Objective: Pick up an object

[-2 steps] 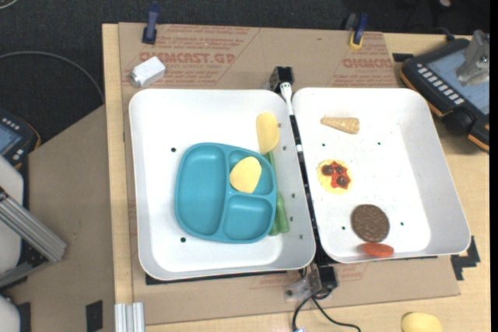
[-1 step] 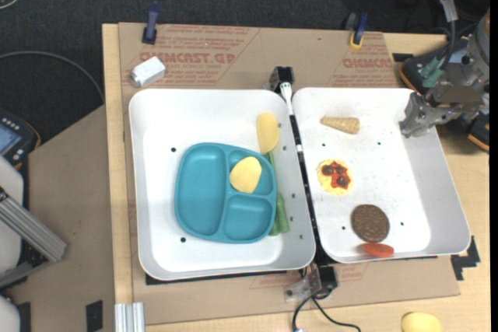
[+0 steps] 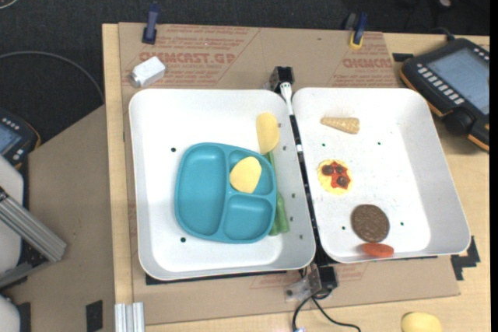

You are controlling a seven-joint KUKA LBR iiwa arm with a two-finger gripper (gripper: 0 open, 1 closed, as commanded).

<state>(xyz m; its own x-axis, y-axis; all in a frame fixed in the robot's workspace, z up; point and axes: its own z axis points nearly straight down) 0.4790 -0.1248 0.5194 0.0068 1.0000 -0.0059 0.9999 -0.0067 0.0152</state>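
Observation:
The left bin (image 3: 148, 167) holds a blue divided plate (image 3: 206, 194) with a yellow lemon-like piece (image 3: 246, 175) in its upper right compartment. A pale yellow oblong piece (image 3: 267, 132) lies just above the plate, and a green strip (image 3: 278, 215) runs along the plate's right side. In the right bin (image 3: 420, 136) lie a tan cone (image 3: 341, 124), a small yellow disc with red and dark toppings (image 3: 335, 176), a brown round patty (image 3: 369, 222) and a small red piece (image 3: 377, 249) at the front edge.
A white clip-like block (image 3: 148, 71) sits on the cardboard behind the left bin. Blue clamps (image 3: 150, 25) (image 3: 357, 29) hold the board's back edge. A black handheld pendant (image 3: 451, 82) lies at the right. A yellow object (image 3: 420, 322) rests at the bottom right.

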